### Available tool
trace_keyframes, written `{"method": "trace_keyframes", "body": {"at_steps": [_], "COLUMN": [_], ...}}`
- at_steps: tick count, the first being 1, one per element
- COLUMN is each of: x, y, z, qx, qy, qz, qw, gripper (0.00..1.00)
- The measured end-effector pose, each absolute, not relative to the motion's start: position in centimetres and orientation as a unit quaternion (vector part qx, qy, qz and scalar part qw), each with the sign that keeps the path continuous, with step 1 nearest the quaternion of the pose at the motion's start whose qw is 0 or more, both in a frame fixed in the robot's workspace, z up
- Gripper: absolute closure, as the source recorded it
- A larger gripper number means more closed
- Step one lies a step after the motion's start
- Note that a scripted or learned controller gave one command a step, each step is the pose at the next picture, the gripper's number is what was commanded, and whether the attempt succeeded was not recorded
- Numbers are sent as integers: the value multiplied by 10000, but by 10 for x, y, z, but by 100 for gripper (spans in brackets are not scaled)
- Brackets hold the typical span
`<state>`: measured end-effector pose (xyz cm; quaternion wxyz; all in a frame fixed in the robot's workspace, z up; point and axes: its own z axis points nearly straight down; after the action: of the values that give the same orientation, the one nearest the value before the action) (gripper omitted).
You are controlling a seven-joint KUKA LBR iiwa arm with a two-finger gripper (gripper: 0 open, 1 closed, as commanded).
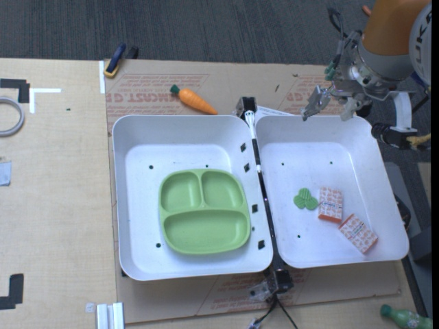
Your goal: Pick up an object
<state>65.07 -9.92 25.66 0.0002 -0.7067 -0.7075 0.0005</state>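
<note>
**Reader:** Where is the gripper, and what does it hold?

**Describer:** The gripper [331, 103] hangs above the far edge of the right bin [384, 163], near that bin's far right corner. Its two fingers [313, 106] are spread apart with nothing between them. The grey arm with its orange band enters from the upper right.

**Reader:** Where are the things it could pick up?

**Describer:** Three lie on the floor of the right bin, toward its near right corner, well apart from the gripper. A small green flat piece [306, 200] sits near the middle of the floor. Just beside it, on the right, lies an orange and white packet [330, 205]. A second orange and white packet [358, 233] lies nearer the near right corner, tilted, close to the first.

**Reader:** And the other bin?

**Describer:** The left bin [130, 184] carries a green divided plate [204, 212] with three compartments, set near the middle of its floor.

**Reader:** Anything outside the bins?

**Describer:** A toy carrot [194, 99] lies on the cardboard sheet [151, 88] beyond the far edge of the left bin.
</note>
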Motion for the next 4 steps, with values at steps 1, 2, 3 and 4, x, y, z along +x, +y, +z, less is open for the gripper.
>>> {"method": "trace_keyframes", "body": {"at_steps": [1, 2, 3, 4], "x": [581, 504, 537, 540], "y": [-88, -120, -133, -135], "z": [192, 131, 97, 107], "qx": [-6474, -5958, -5141, -5156], "qy": [-7622, -8031, -8577, -8568], "qz": [2, 0, -11, -15], "qw": [-3, 1, -41, -97], "gripper": [0, 0, 0, 100]}}
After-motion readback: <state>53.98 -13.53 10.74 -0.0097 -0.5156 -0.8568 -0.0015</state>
